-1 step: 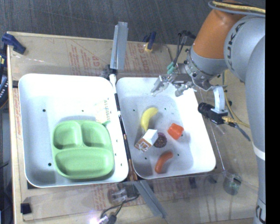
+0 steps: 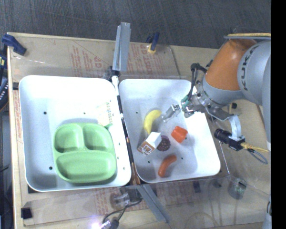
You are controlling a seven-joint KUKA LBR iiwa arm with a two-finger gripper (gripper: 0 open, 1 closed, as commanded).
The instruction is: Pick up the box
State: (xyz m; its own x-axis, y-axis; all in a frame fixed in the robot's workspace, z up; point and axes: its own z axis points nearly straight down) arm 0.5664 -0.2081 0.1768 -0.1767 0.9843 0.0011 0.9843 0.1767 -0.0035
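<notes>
The box point(image 2: 150, 143) is a small white carton with an orange-brown end. It lies tilted in the middle of the right bin point(image 2: 206, 152), between a yellow banana point(image 2: 151, 120) and a dark round item point(image 2: 164, 143) that touches its right side. My gripper point(image 2: 173, 111) hangs over the right bin's upper middle, just right of the banana's top end. It is up and to the right of the box, apart from it, and nothing shows held in it.
An orange block point(image 2: 179, 134) sits right of the box, and a red-brown sausage point(image 2: 167, 165) lies below it. The left bin point(image 2: 33, 104) holds a green divided plate point(image 2: 85, 152) and a small pale item point(image 2: 106, 113) near the divider. The arm's orange band point(image 2: 226, 66) is at the right.
</notes>
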